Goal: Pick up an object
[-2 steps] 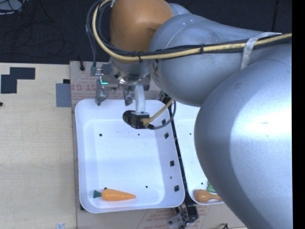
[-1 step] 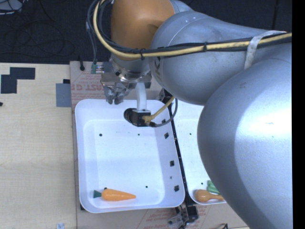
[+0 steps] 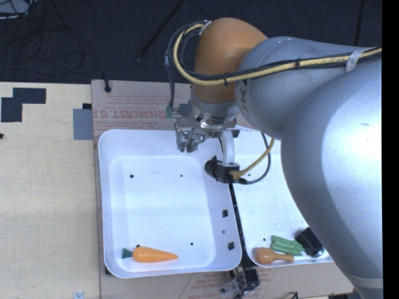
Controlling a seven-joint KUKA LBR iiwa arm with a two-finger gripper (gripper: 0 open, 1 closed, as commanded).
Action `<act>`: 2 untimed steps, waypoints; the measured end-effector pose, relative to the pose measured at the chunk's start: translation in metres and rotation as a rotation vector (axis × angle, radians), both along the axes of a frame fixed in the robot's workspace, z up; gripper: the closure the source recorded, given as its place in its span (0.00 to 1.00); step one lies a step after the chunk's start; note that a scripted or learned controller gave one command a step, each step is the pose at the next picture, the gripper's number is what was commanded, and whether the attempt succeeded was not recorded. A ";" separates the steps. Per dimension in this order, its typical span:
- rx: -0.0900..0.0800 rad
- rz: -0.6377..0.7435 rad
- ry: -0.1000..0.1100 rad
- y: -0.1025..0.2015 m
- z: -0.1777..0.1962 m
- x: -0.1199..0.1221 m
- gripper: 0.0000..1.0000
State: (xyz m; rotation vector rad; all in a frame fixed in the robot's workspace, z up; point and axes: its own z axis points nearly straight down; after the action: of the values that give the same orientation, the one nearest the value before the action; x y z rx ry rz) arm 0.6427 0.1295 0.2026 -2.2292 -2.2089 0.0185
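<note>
An orange toy carrot [image 3: 154, 255] with a green top lies at the near edge of the left white bin [image 3: 112, 185]. In the right bin [image 3: 265, 210] a green toy vegetable [image 3: 287, 245], an orange pear-shaped toy [image 3: 272, 256] and a black block [image 3: 310, 242] sit together at the near edge. My gripper [image 3: 189, 143] hangs over the far rim of the left bin, well away from all of them, with nothing visible between its fingers.
The big grey arm covers most of the right bin and the right side of the bench. A black divider strip [image 3: 234, 213] runs between the two bins. Cardboard lies under the bins; a pale wooden bench top extends to the left.
</note>
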 end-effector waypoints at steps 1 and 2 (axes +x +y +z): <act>0.000 -0.002 -0.004 -0.115 -0.017 -0.002 1.00; 0.002 0.005 -0.028 -0.161 0.145 0.002 1.00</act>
State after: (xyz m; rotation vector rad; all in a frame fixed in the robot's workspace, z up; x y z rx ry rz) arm 0.6450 -0.0313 0.3480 -2.2361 -2.2273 -0.0150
